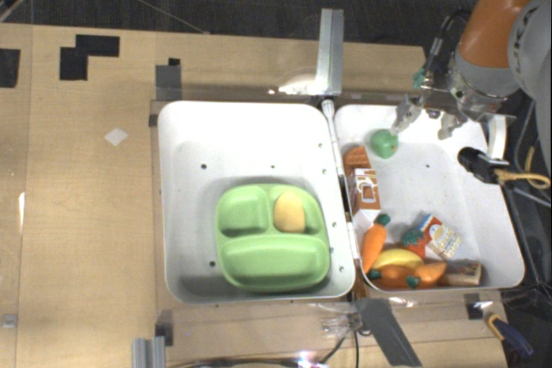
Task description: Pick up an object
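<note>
The jaws (425,118) hang spread wide, holding nothing, at twelve o'clock in the right bin (492,211). The green ball (384,143) at their eight o'clock looks light, smooth, likely to roll; best pinched across its middle.

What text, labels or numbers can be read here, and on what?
None legible.
Orange box by the right bin's left wall: white print, too blurred to read.
Small carton in the toy pile: coloured print, too small to read.

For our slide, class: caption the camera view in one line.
Gripper hovers, fingers spread, over the right bin near a green ball; green tray fills the left bin.
</note>
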Controlling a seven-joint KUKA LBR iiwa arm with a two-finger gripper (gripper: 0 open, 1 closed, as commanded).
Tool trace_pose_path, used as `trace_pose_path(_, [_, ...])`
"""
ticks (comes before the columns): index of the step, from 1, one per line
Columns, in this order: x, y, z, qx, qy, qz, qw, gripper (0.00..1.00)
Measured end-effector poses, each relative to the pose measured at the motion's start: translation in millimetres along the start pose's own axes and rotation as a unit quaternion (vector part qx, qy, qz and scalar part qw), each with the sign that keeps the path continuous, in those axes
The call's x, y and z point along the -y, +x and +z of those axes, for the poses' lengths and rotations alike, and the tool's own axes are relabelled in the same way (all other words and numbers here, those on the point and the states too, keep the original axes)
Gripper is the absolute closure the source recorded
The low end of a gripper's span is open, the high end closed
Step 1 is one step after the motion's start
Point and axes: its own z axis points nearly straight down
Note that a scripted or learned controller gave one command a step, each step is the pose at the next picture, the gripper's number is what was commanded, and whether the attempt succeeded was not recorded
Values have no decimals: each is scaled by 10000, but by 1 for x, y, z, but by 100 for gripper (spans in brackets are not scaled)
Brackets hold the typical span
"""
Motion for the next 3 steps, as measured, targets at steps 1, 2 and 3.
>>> trace_pose_path(1, [0, 0, 0, -2, 2, -3, 10000, 0])
trace_pose_path(2, [-31, 23, 107, -2, -10, -770, 9970, 0])
trace_pose_path(3, [-33, 24, 95, 1, -38, -806, 9967, 100])
